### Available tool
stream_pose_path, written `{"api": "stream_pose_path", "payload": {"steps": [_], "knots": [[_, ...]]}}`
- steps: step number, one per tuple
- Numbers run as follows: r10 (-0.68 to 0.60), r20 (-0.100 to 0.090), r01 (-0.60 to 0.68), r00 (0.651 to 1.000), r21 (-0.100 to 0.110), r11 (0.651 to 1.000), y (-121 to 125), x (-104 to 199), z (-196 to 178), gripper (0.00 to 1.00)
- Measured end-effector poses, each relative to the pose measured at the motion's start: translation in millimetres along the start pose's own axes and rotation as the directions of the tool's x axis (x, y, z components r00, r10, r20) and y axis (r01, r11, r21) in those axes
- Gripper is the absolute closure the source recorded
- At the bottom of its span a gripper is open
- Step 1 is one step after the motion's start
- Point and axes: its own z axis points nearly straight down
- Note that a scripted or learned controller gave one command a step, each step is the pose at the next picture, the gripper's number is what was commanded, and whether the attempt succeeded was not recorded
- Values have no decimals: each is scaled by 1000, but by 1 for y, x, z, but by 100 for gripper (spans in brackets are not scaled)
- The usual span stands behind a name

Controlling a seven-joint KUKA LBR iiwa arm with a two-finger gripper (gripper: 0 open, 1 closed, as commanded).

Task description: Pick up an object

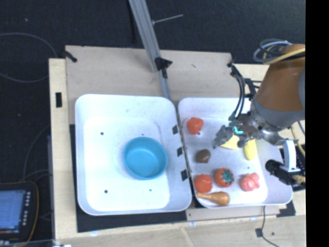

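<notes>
Gripper (224,137): over right bin (216,107), beside yellow item (232,143); grip state can't be told.
Left bin (97,112): blue bowl (145,157).
Writing: none legible.

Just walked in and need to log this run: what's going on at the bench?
The arm reaches in over the right bin, its gripper low beside a yellow piece. Around it lie an orange piece, a brown lump and a tomato. A blue bowl sits in the left bin.
</notes>
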Motion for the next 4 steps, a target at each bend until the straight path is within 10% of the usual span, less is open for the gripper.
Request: {"api": "stream_pose_path", "payload": {"steps": [4], "knots": [[8,8,-8,1000,-6,1000,-2,-13,134,0]]}}
